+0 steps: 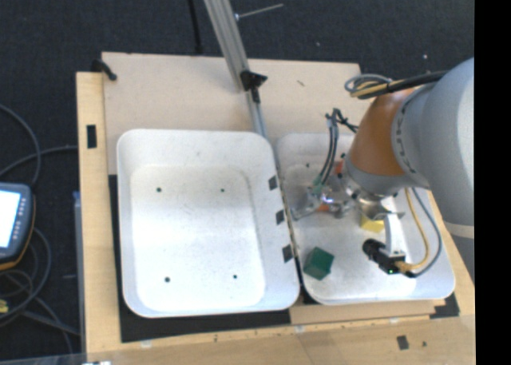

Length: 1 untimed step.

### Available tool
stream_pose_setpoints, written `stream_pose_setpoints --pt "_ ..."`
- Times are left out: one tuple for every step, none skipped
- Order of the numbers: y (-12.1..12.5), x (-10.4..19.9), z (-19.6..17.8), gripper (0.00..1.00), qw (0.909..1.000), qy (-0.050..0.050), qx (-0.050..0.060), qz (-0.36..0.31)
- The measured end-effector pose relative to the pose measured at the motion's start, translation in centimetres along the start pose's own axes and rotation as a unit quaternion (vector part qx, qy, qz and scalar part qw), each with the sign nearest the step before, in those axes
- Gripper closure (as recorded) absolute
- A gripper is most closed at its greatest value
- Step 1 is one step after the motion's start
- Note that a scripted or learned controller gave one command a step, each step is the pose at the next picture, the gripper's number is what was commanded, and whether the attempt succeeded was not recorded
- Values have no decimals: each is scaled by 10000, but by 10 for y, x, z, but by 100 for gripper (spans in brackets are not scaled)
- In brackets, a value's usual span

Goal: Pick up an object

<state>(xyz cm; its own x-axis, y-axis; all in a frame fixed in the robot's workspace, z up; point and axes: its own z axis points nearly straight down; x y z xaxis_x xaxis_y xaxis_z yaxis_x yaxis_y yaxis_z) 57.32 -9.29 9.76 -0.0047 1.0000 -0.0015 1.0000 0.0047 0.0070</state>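
Note:
A small green block (319,263) lies in the right bin (375,290), near its front left corner. My gripper (314,201) hangs low over the left part of that bin, behind the green block and apart from it. Something small and orange (326,207) shows by the gripper's tip, and a yellowish object (372,221) lies partly under the wrist. The arm's orange band (375,141) and grey body cover the bin's right and rear parts.
The left bin (200,220) stands beside the right one, their walls touching at mid-bench. A slanted metal pole (227,32) rises from behind the bins. Black cables and a connector (383,258) trail from the wrist over the right bin's front.

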Motion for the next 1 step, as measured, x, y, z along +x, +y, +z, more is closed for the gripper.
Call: stream_pose_setpoints --pt "66 -24 2 0 10000 1 22 8"
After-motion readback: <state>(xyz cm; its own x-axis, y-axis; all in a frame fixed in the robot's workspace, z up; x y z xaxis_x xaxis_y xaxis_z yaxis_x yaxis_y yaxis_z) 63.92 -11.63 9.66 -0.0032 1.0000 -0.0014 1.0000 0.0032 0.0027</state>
